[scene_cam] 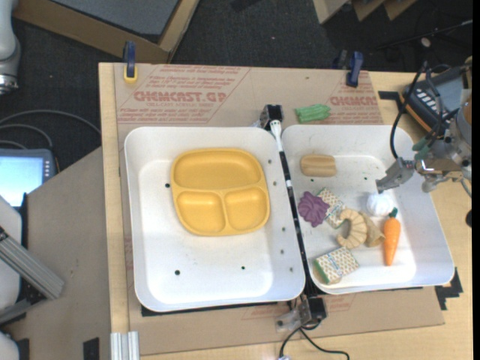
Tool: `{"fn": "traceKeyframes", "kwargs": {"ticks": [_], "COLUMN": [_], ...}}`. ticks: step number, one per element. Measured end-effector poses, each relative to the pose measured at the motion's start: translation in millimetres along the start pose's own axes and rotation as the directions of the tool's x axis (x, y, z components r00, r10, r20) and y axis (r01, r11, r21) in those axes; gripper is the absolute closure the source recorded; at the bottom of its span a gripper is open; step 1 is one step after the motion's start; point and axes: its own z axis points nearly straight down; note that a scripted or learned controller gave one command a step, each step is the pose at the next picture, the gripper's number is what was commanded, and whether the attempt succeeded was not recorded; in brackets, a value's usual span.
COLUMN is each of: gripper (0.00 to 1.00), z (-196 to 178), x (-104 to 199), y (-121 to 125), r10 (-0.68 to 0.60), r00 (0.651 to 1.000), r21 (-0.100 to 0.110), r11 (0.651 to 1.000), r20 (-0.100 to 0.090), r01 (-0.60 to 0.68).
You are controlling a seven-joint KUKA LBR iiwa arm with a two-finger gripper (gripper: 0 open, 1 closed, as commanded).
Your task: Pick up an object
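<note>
The arm reaches in from the right edge, wrist low over the right bin [427,272], its gripper [391,178] angled down and leftward above a small white object [380,202]. Whether the jaws are spread or pressed together cannot be told. Just below sits a carrot [390,240]; a tan block [318,165] and purple piece [313,208] lie further left

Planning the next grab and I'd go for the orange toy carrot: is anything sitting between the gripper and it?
A small white object lies just below the gripper, directly above the orange toy carrot in the right white bin. The carrot's right side is bare; the tan ring-shaped toy lies on its left.
</note>
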Motion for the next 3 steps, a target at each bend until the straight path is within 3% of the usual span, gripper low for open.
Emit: {"fn": "traceKeyframes", "kwargs": {"ticks": [1, 2, 3], "gripper": [0.00, 0.00, 1.00], "z": [141.0, 186.0, 173.0], "x": [-47.3, -53.1, -53.2], "y": [-7.5, -19.8, -17.9], "r10": [0.005, 0.001, 0.001], "r00": [1.000, 1.000, 1.000], "r21": [0.013, 0.006, -0.002], "r11": [1.000, 1.000, 1.000], "r20": [-0.002, -0.003, 0.001], "r01": [-0.005, -0.001, -0.001]}}
